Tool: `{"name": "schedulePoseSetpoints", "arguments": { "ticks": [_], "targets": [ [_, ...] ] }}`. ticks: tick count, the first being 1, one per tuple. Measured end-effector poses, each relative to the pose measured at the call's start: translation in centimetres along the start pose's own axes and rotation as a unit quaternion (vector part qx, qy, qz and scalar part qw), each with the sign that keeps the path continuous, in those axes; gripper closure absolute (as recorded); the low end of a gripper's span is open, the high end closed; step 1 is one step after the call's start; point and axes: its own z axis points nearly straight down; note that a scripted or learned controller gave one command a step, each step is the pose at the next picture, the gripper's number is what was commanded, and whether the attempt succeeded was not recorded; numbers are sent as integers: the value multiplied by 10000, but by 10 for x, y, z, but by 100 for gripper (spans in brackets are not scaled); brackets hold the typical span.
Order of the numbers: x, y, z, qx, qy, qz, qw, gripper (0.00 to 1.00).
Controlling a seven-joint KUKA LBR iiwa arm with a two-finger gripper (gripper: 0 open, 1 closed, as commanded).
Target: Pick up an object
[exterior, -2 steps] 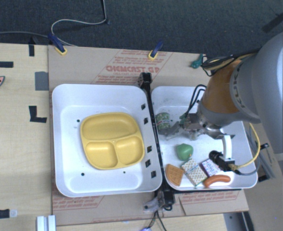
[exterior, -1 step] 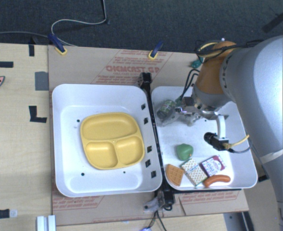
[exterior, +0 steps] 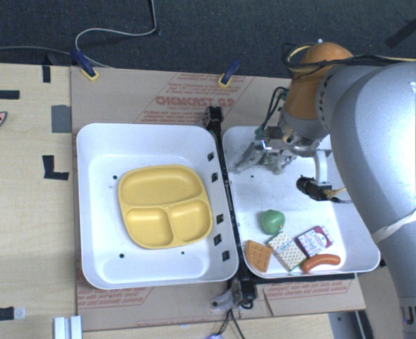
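camera view: two shallow white bins are seen side by side on the surface (exterior: 24, 210), which is partly covered by a sheet of cardboard (exterior: 186, 101). the left bin (exterior: 94, 189) is occupied by a yellow divided tray (exterior: 165, 205), laid flat near its middle, with three compartments.

the right bin (exterior: 349, 232) is entered by the grey arm (exterior: 377, 133) from the right, and the orange band (exterior: 308, 83) is seen above the wrist. the hand (exterior: 253, 157) is held low over the far left part of the right bin, close to the divider between the bins. its fingers (exterior: 244, 159) are seen slightly spread, and nothing is seen between them.

the objects are gathered at the near end of the right bin, well apart from the hand. a green rounded object (exterior: 271, 222) is placed nearest the hand. a waffle-patterned orange piece (exterior: 258, 255) is laid at the near left corner, just beside a checked packet (exterior: 286, 250). a small red and white packet (exterior: 313, 241) is set beside that, and a sausage (exterior: 321, 262) is laid along the near rim.
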Motion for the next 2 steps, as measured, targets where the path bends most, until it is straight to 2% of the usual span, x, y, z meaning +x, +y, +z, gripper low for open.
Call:
{"name": "schedulePoseSetpoints", "arguments": {
  "ticks": [1, 2],
  "targets": [
    [-3, -1, -9, 11, -47, -3, 10000, 100],
    [-3, -2, -9, 18, -46, -2, 10000, 0]
  ]
}}
